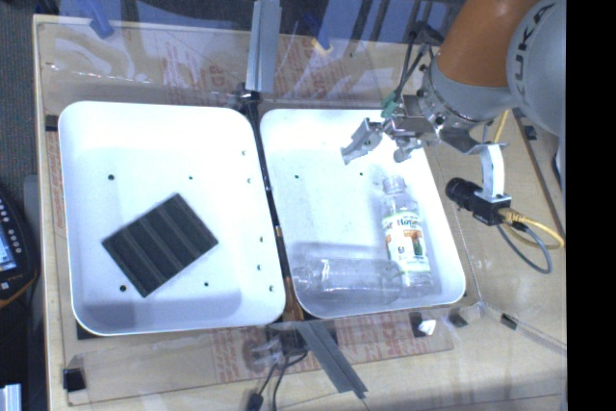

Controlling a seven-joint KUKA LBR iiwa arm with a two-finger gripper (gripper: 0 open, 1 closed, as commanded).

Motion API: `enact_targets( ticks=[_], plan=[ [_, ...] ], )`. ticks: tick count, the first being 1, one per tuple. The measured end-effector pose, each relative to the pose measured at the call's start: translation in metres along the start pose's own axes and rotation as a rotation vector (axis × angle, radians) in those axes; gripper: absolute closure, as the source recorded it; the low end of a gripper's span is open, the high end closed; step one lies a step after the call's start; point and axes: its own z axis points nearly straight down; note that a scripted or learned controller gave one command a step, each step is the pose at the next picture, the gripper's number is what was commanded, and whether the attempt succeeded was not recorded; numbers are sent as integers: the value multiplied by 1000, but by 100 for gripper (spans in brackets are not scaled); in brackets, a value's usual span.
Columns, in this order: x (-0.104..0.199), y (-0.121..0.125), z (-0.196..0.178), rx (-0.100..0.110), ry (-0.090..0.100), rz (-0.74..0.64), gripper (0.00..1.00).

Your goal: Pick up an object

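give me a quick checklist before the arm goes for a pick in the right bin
1. Gripper over the right bin: ok, near its far end.
2. Gripper free of objects: ok, nothing between its fingers.
3. Fingers spread for a grasp: ok, they look open.
4. Target in view: ok, labelled bottle lies nearer the camera than the gripper.
5. Target apart from neighbours: not ok, clear bottle lies against it.
6. Dark ridged panel out of the way: ok, in the left bin.

The grey arm reaches in from the right, its orange band bulking above the wrist. The gripper hangs low at the arm's left end, with two fingers apparently spread apart and nothing between them.
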Motion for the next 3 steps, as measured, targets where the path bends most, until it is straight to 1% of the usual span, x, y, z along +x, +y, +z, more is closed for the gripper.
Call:
enact_targets(
  ticks=[1,2,3],
  plan=[
    [-53,-18,88,0,-1,-27,0],
    [-52,-18,91,1,1,-58,0],
    [-51,-26,92,1,2,-95,0]
  ],
)
